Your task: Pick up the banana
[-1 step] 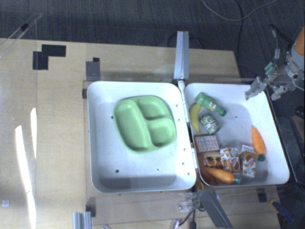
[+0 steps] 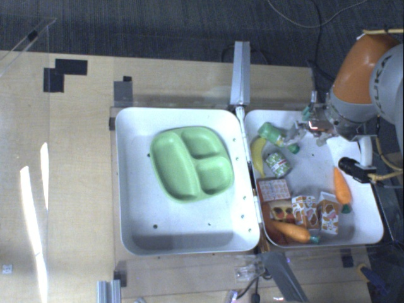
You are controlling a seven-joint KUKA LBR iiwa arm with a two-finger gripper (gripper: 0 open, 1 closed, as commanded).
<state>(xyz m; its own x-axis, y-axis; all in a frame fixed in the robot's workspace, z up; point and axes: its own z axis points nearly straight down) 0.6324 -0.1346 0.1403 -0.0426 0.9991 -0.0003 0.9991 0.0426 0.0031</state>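
Where bins [image 2: 126,169] sit, pale wooden bench [image 2: 63,169], dark carpet [image 2: 158,11] beyond.

A robotics lab, seen from above: a pale wooden bench [image 2: 63,188] carries two shallow white bins [image 2: 126,232] fixed side by side with metal brackets [image 2: 240,74], black tape marks [image 2: 63,73] stuck to its surface. A grey industrial arm with an orange band [image 2: 363,68] reaches in from the right, a loose cable [image 2: 315,17] trails over dark carpet [image 2: 158,11], and toy food items [image 2: 303,216] fill the right bin.
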